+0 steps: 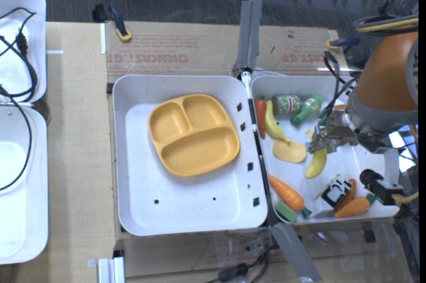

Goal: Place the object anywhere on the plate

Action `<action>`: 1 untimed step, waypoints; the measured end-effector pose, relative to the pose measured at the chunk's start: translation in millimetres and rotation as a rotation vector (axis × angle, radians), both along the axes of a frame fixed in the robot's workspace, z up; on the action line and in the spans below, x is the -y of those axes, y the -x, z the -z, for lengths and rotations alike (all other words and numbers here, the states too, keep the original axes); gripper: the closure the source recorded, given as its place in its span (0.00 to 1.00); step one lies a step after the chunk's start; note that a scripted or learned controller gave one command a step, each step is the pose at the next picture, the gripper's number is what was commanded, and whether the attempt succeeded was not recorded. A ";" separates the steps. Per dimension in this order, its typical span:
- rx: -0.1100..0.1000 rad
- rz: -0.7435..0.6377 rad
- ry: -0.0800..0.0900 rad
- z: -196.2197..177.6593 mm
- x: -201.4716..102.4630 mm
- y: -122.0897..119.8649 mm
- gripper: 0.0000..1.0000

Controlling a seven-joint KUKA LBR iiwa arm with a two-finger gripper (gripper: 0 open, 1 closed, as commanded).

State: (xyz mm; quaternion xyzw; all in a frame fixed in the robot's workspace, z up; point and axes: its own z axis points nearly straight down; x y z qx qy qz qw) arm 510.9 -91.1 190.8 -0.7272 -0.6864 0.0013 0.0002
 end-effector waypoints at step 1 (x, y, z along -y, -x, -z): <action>0.000 -0.063 0.000 -45.6 -81.6 -25.3 1.00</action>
